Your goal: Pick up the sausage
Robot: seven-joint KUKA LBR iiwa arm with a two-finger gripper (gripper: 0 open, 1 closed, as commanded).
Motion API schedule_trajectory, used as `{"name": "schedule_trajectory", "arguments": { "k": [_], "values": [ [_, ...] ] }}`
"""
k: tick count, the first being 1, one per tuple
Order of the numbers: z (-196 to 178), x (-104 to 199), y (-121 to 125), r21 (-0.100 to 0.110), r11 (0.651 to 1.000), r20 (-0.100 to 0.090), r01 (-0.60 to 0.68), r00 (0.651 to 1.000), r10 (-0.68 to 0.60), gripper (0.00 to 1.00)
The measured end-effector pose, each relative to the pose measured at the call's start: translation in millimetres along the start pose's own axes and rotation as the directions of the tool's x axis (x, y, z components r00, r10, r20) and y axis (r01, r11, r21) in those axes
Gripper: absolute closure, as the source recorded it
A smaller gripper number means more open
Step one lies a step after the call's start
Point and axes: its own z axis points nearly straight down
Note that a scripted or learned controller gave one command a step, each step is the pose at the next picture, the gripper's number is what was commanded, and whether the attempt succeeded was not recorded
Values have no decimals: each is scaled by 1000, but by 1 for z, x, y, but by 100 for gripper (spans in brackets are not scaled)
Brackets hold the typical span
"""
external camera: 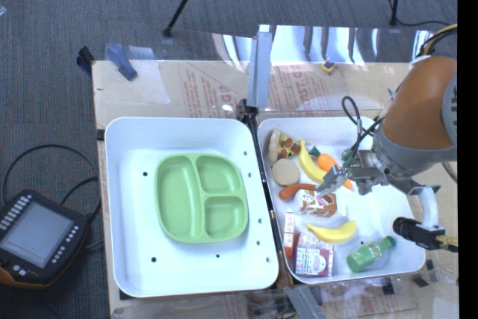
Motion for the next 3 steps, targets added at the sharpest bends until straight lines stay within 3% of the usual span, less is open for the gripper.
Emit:
{"name": "schedule_trajectory", "arguments": {
  "k": [1,2,3],
  "values": [
    [-8,0,0,3,1000,-2,-3,1000,3,100],
    [4,64,58,0,918,2,-398,918,398,100],
    [4,64,58,0,918,2,-397,918,397,0]
  ]
}}
